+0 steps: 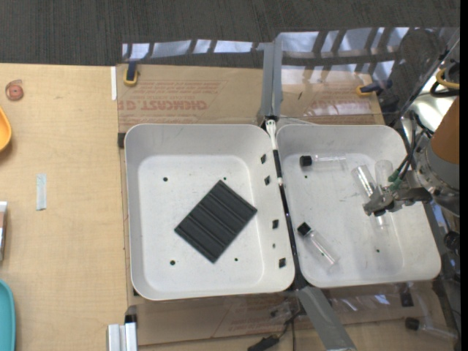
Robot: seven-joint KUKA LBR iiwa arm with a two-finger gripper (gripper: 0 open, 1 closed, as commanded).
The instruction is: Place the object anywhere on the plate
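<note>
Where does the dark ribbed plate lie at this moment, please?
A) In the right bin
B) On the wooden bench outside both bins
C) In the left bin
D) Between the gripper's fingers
C: the dark ribbed plate lies flat on the floor of the left bin.

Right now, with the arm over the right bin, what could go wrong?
1. The clear vials near the gripper are transparent and round, so a grasp may slip or miss.
2. Several vials lie in the right bin; the gripper could knock a neighbour.
3. The dark ribbed plate sits in the left bin, across the rims.
</note>
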